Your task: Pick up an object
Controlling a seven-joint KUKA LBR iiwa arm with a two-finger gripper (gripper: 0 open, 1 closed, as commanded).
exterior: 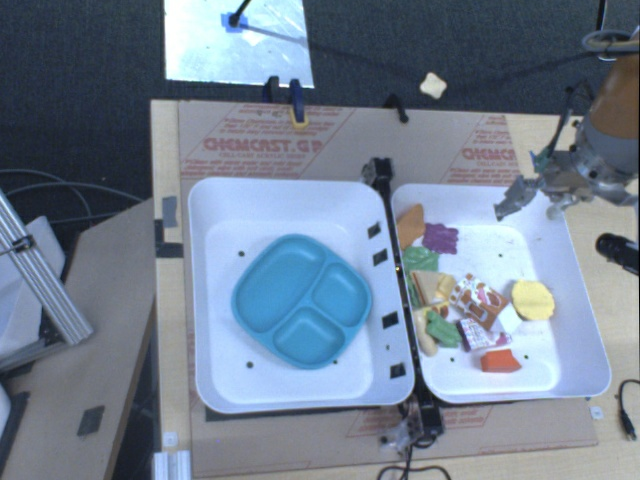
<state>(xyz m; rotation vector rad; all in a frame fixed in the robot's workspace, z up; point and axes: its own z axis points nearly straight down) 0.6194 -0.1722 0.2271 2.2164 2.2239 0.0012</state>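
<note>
1. As seen from the fixed overhead camera, the gripper (pixel 535 193) is held over the upper right corner of the right bin (pixel 580 298), with nothing between its fingers; whether they are spread wide or drawn narrow cannot be told.
2. Below and to the left of the gripper, a cluster of small objects is gathered in the right bin: a purple piece (pixel 440 237), a green piece (pixel 420 259) and a printed packet (pixel 478 301) (details are blurred).
3. Almost straight below the gripper, a yellow round piece (pixel 533 299) is seen, and lower still a red piece (pixel 500 361).
4. Far to the gripper's left, a blue divided plate (pixel 300 300) is held by the left bin (pixel 215 218).
</note>
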